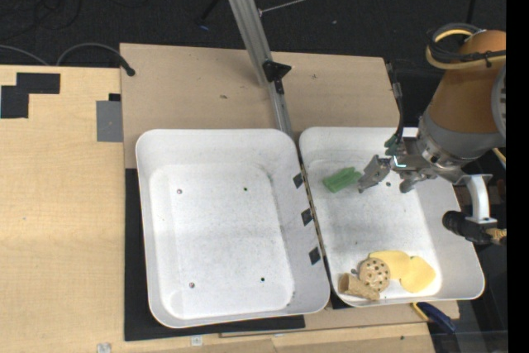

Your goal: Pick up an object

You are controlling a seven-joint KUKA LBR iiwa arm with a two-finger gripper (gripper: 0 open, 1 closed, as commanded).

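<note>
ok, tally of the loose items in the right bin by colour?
Green: 1, the green block, lying beside the hand
Yellow: 2, overlapping yellow pieces near the front of the right bin
Tan/brown: 2, a round dotted cookie-like piece and a small tan chunk touching it
Total: 5

light: you get bright white bins (219, 146), dark floor behind
shadows: soft ones
focus: slightly grainy
</note>
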